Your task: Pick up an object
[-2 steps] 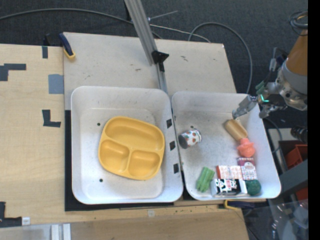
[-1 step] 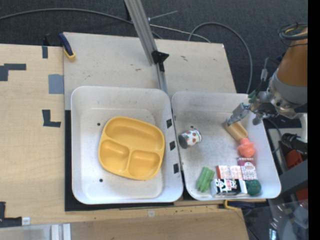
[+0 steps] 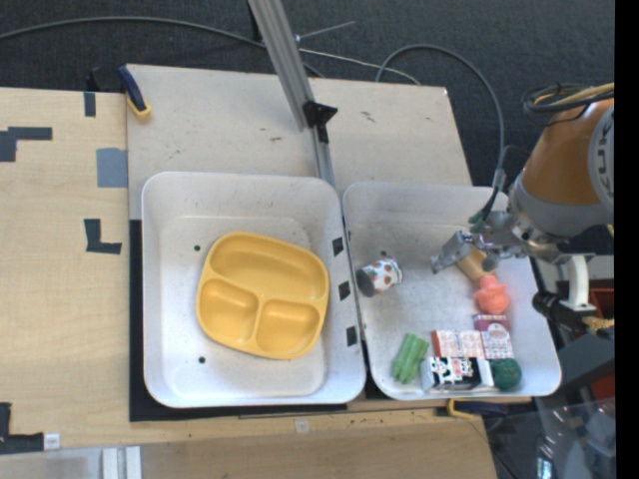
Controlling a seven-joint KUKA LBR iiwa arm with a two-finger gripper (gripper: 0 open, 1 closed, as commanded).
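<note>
From the overhead camera, I have the gripper [image 3: 451,258] low in the right bin [image 3: 419,208], reaching toward an orange-pink toy [image 3: 490,294] just beside it; whether it pinches anything I cannot tell. I judge this the approach: next, centre over the toy and descend.

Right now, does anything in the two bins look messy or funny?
Nothing looks spilled or broken. The yellow tray sits a bit crooked in the left bin. In the right bin, the small cup lies tipped on its side, away from the toys crowded in the near corner.
</note>
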